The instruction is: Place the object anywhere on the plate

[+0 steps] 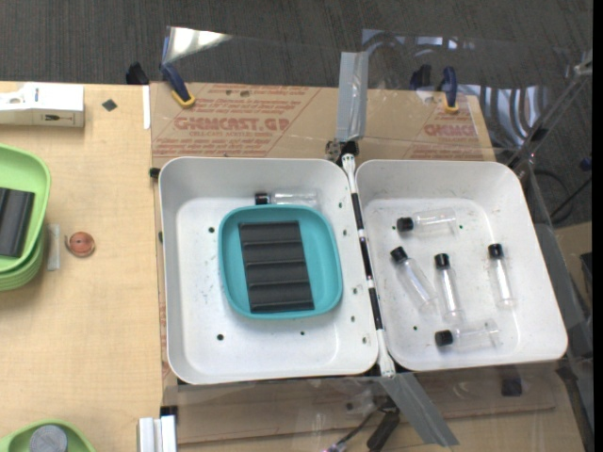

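How far the end effector is open, and whether it has hold of anything, cannot be told.

The teal plate (232,252) lies in the middle of the left bin (188,347), and a black ribbed block (275,266) covers most of its centre. Just behind the plate's far edge, and apart from it, one clear vial with a black cap (283,198) lies on its side on the bin floor, its cap end over the plate's left half.

To the right of the plate, past the wall the bins share, the right bin (528,337) holds five more black-capped vials, all lying flat and apart from one another. The far vial (429,222) lies crosswise. Three lie roughly lengthwise in a row: the nearest to the plate (412,276), a middle one (446,285), and the outermost vial (501,276). The front vial (466,334) lies crosswise near the bin's front wall.

Well to the left of the plate, on the wooden table (94,347), sit a green tray (28,252) and a small orange disc (81,243). Printed cardboard (245,121) lies behind the plate, under both bins.
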Robot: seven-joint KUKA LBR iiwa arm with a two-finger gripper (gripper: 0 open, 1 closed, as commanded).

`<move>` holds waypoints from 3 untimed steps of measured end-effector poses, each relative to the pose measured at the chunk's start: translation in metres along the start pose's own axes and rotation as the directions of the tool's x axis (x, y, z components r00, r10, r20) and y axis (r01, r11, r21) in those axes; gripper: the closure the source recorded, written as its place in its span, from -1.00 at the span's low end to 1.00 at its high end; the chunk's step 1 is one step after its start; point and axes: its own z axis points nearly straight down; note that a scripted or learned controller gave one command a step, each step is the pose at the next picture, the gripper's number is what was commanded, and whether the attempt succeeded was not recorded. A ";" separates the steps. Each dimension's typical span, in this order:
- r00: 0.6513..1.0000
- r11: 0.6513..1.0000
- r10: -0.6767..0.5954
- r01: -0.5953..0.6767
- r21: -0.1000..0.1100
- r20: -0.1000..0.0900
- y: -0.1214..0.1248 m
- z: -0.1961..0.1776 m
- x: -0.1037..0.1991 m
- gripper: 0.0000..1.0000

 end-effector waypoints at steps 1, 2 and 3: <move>0.995 0.995 0.095 -0.095 0.000 -0.001 0.002 -0.001 -0.003 -1.00; 0.974 0.974 0.225 -0.225 0.000 -0.001 0.007 0.000 0.005 -1.00; 0.943 0.943 0.334 -0.334 0.000 -0.003 0.008 -0.001 0.005 -1.00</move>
